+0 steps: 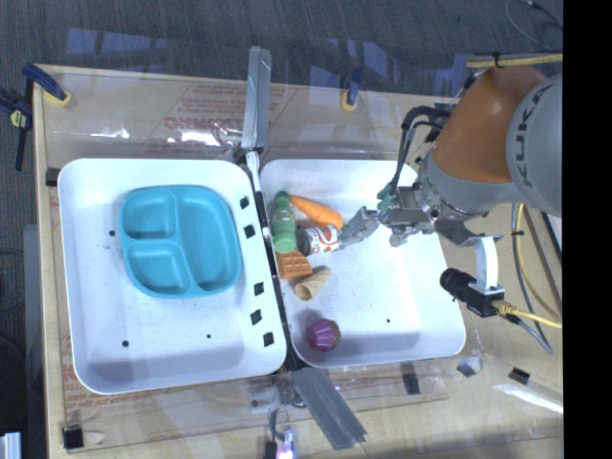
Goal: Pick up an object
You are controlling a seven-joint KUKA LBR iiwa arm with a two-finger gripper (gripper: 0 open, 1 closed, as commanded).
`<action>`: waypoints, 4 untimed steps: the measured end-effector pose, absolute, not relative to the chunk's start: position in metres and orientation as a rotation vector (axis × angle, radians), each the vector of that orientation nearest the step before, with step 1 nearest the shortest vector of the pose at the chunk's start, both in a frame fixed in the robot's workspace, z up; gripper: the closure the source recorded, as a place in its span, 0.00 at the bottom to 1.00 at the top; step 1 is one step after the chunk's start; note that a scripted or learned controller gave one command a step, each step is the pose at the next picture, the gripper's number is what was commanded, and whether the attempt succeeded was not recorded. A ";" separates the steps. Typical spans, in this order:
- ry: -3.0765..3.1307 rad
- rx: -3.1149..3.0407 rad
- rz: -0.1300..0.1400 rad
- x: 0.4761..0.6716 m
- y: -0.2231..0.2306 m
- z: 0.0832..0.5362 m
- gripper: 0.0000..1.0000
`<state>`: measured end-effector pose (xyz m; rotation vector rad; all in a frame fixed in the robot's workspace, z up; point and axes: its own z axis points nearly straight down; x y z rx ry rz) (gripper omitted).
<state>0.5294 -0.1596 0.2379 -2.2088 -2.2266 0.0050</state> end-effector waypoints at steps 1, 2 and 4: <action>-2.386 -2.038 0.004 0.597 -0.179 0.138 0.00; -2.374 -2.054 0.004 0.657 -0.151 0.090 0.00; -2.112 -2.323 0.003 0.658 -0.141 0.210 1.00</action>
